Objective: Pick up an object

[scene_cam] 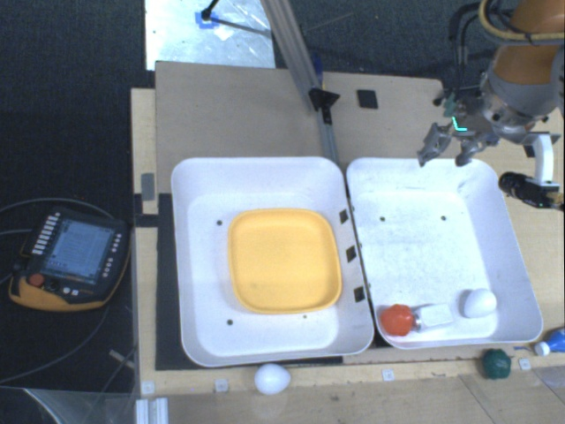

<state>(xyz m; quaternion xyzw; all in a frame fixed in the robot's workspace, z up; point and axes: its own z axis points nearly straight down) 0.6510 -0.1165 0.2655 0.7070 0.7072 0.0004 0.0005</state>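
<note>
The gripper [448, 149] hangs over the right bin's [441, 237] far edge, its two metal fingers spread apart, holding nothing. Along that bin's near edge lie a glossy red ball [397, 320], a pale blocky piece [433, 315] and a smooth white egg-shaped object [478, 303].

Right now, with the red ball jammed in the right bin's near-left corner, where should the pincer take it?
Probably from straight above, across the widest part of the red ball. The right bin wall crowds its left and near sides, and a small white block lies beside it on the right, so set the fingers diagonally into whatever free gaps remain. The pincer, open, hangs over the bin's far edge.
</note>
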